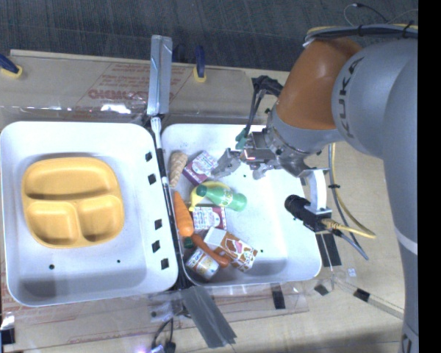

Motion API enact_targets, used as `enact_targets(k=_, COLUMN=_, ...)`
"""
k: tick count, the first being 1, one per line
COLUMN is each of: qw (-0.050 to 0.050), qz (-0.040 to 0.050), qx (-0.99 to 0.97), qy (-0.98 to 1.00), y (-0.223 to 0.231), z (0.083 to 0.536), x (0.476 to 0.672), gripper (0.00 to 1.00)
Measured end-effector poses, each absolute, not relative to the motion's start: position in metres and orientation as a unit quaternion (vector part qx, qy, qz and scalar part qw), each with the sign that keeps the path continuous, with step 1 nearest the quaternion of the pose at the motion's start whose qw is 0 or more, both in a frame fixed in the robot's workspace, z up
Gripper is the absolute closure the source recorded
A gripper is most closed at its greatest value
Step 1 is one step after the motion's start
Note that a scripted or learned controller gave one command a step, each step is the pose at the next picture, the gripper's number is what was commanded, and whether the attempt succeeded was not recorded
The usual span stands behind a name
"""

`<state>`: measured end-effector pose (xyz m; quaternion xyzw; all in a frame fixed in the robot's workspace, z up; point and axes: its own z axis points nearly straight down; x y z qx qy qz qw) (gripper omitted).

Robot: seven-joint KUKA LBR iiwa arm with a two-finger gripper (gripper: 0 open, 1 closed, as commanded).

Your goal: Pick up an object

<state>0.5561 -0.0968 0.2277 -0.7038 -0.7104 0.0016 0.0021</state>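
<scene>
The right bin (279,248) holds a pile of small items along its left side. Among them are a green and yellow bottle (219,195), a purple and white carton (199,166), a beige cob-shaped piece (178,166), an orange carrot (182,213), a white carton (206,218), a red-patterned carton (240,254) and a can (202,264). My gripper (240,160) hangs over the bin's upper middle, just right of the purple carton and above the bottle. I see nothing held in it.
The left bin (15,271) contains a yellow compartment tray (73,199). A grey divider rail (159,87) runs between the bins. The arm's orange band (316,87) and grey body cover the right bin's far right corner.
</scene>
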Motion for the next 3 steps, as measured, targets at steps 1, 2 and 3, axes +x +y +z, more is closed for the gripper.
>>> enact_targets(k=1, qw=0.002, qz=0.0016, qx=-0.649, qy=-0.761, y=-0.100, z=0.111, x=0.592, gripper=0.00)
enact_targets(k=2, qw=0.001, qz=0.0005, qx=-0.642, qy=-0.767, y=-0.117, z=0.092, x=0.582, gripper=0.00)
enact_targets(k=3, qw=0.002, qz=0.0008, qx=-0.649, qy=-0.761, y=-0.153, z=0.137, x=0.529, gripper=0.00)
